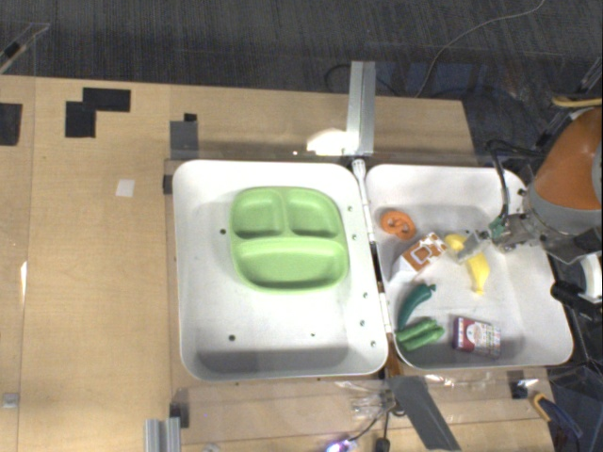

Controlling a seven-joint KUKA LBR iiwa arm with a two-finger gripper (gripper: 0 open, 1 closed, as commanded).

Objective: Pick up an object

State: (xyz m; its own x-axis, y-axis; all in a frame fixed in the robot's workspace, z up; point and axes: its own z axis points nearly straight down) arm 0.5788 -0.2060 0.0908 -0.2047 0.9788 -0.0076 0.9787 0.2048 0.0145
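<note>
The right bin (pixel 528 191) holds several small objects. An orange ring (pixel 397 222) lies near its left wall, with an orange and white packet (pixel 426 251) just below it. Mid-bin are a small yellow piece (pixel 456 243) and a yellow banana (pixel 479 271). Two green vegetables (pixel 417 299) (pixel 419 332) lie at the front left, and a dark red packet (pixel 475 336) sits at the front. My gripper (pixel 497 231) hangs low over the bin's right half, just right of the small yellow piece. I see nothing held in it.
The left bin (pixel 203 281) holds a green divided plate (pixel 287 237). The grey arm with its orange band (pixel 568 172) comes in over the right bin's right wall. A metal post (pixel 362 111) stands behind the bins, where their walls meet.
</note>
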